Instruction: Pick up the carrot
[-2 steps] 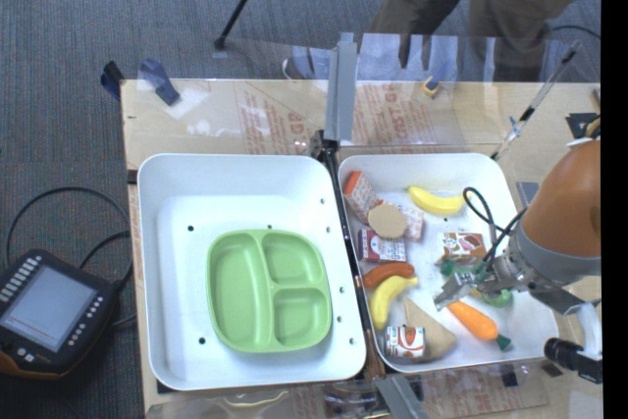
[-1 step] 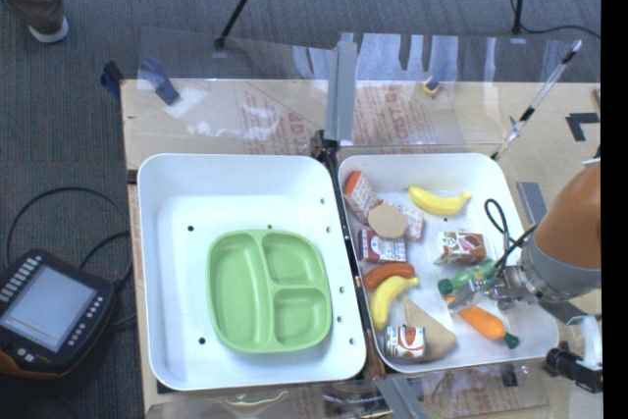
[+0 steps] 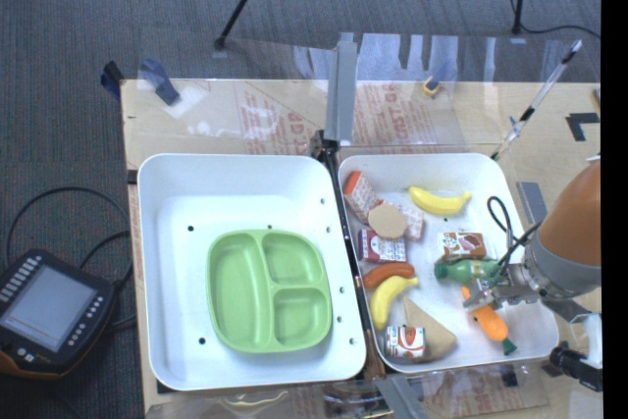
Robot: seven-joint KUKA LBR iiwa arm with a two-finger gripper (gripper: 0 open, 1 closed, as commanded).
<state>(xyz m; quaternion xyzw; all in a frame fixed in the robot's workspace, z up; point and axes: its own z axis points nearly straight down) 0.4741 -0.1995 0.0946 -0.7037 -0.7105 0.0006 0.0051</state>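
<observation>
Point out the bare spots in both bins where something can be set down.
Left white bin: bare floor all around the green three-compartment plastic plate, widest along its far side. Right white bin: a bare strip at the far edge beyond the yellow toy banana; crowded from there toward the orange toy carrot.

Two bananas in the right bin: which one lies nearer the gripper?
The lower banana, beside the sausage. The other banana lies up by the bin's far wall, farther from the gripper.
</observation>
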